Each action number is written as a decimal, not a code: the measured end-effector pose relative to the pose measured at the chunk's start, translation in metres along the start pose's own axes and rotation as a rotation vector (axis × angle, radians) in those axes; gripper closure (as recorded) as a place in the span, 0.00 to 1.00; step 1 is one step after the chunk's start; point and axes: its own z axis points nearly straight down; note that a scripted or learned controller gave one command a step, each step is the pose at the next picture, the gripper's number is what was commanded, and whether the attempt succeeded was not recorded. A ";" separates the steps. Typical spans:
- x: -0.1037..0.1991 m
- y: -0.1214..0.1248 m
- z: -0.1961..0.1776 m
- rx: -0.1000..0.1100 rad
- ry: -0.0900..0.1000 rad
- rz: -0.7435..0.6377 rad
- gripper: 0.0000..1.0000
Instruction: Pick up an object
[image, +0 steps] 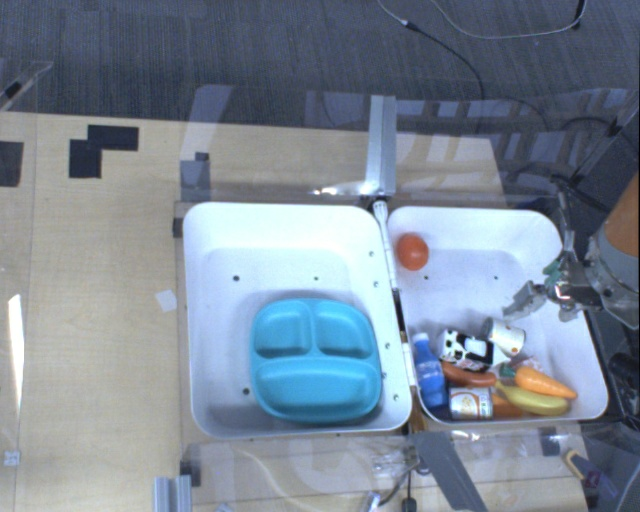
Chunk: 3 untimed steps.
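Two shallow white plastic bins sit side by side on a pale wood-grain bench. The left bin (215, 300) holds a glossy light-blue plastic plate (315, 360) with three moulded compartments and rounded corners, lying flat near the bin's front.

The right bin (480, 250) holds the small things. A smooth orange ball (412, 251) rests alone near the back left corner, close to the dividing wall. The rest are heaped along the front edge: a blue plastic bottle (430, 372) against the left wall, a black-and-white patterned toy (464, 349) (its exact shape is hard to make out), a small white cup (507, 338) lying tilted, an orange carrot-shaped toy (545, 382), a curved yellow banana-shaped toy (532, 402) just below it, and a small labelled jar (470, 405) lying on its side at the front.

The grey arm enters from the right over the bin's right rim, its metal gripper (545, 296) pointing leftward above the bin floor, just above and to the right of the white cup. Its fingers are spread apart with nothing between them.
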 end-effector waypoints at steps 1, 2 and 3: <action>-0.009 0.034 -0.102 -0.004 -0.002 0.030 0.00; -0.008 0.036 -0.113 -0.009 -0.003 0.022 1.00; 0.014 0.074 -0.217 -0.006 -0.003 -0.236 1.00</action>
